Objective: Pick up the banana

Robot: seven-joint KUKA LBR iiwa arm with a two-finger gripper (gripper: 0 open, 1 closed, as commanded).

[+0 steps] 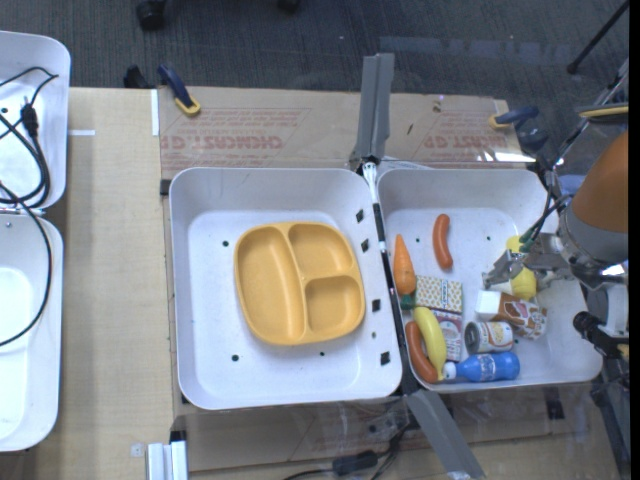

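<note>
Hovering gripper, banana not yet picked.
Banana lies well left of and below it; its grip state cannot be told.

tray in left bin | banana in right bin, near divider

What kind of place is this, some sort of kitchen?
More likely a robotics lab bench: a robot arm reaches over white bins, toy food such as a banana fills one, and clamps hold cardboard down.
</note>
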